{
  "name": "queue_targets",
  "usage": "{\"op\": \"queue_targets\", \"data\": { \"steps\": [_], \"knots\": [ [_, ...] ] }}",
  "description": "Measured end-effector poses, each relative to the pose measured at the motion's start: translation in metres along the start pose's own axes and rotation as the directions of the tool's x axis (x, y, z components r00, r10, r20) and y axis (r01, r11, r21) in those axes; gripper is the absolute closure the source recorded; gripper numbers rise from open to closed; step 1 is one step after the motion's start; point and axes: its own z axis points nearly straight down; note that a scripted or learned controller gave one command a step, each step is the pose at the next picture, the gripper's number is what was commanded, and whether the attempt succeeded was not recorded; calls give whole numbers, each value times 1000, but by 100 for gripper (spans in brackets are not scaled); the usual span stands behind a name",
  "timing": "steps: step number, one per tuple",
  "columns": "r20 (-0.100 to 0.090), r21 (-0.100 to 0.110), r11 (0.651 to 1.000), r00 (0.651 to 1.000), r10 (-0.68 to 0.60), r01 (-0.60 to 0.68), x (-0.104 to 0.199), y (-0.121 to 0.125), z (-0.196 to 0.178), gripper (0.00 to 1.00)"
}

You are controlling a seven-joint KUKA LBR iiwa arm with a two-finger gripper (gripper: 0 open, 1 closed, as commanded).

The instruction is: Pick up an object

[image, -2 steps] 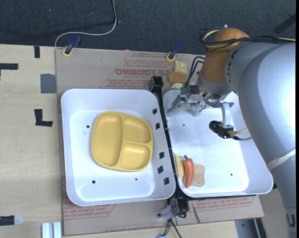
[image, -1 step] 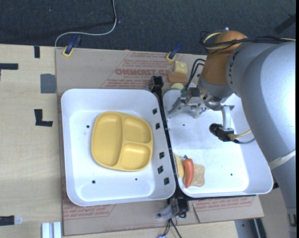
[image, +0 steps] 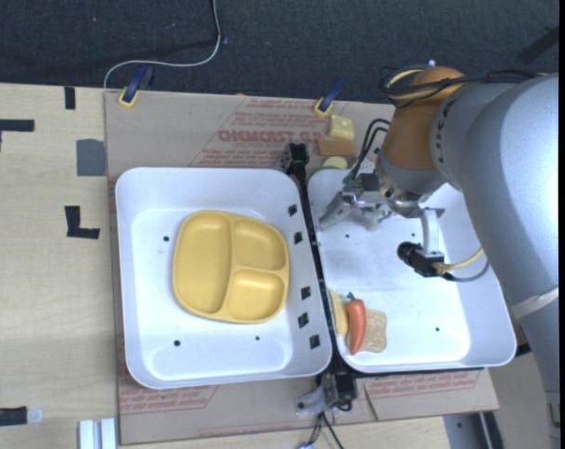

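Note:
In the right bin (image: 470,340), near the front left corner, lies a small pile of play food: an orange carrot-like piece (image: 355,324), a yellow piece (image: 340,314) beside the divider, and a tan piece (image: 375,331). My gripper (image: 359,206) hangs low over the back left part of the right bin, well behind that pile, under the orange-banded wrist (image: 415,137). I see nothing in it. A yellow divided plate (image: 231,267) lies in the middle of the left bin (image: 142,344).
A tan block (image: 337,137) and a pale round item (image: 334,164) sit on the cardboard just behind the bins. A black cable connector (image: 421,258) hangs over the right bin's middle. The grey arm covers the bin's right side.

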Motion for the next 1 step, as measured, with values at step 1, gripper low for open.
{"op": "queue_targets", "data": {
  "steps": [1],
  "knots": [
    [-1,-1,1000,1000,-3,3,-8,26,0,0]
  ]
}}
